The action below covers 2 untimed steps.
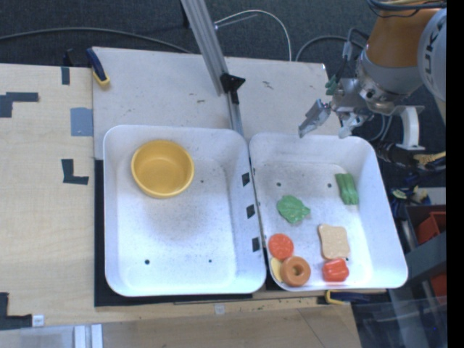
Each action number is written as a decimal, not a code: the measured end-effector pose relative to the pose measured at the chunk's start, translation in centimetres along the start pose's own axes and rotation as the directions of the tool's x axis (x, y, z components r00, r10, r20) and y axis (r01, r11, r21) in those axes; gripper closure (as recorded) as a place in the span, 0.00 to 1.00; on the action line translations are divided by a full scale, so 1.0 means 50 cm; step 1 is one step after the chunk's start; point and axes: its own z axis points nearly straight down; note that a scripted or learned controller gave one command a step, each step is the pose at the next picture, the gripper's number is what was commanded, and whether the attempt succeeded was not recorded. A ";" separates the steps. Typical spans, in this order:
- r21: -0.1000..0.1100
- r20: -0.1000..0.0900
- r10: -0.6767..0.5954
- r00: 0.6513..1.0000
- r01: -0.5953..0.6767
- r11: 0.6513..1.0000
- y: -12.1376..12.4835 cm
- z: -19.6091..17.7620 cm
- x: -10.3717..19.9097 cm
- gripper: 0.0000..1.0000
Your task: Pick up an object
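1. We see the claw hanging above the far rim of the right bin, its two fingers spread apart with nothing between them.
2. Nearest to it in that bin we find a green pickle-like piece by the right wall and a green leafy piece toward the middle.
3. Along the near edge we count a tomato slice, a doughnut, a slice of toast and a small red block, close together.
4. In the left bin we see a yellow bowl in the far left corner.
5. Both bins rest side by side on the bench.
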 end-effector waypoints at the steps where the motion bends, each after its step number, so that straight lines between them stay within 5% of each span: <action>1: 0.000 0.000 0.000 1.000 0.000 1.000 0.000 0.000 0.000 0.00; 2: 0.005 0.001 0.001 1.000 -0.001 1.000 0.008 0.100 0.017 0.00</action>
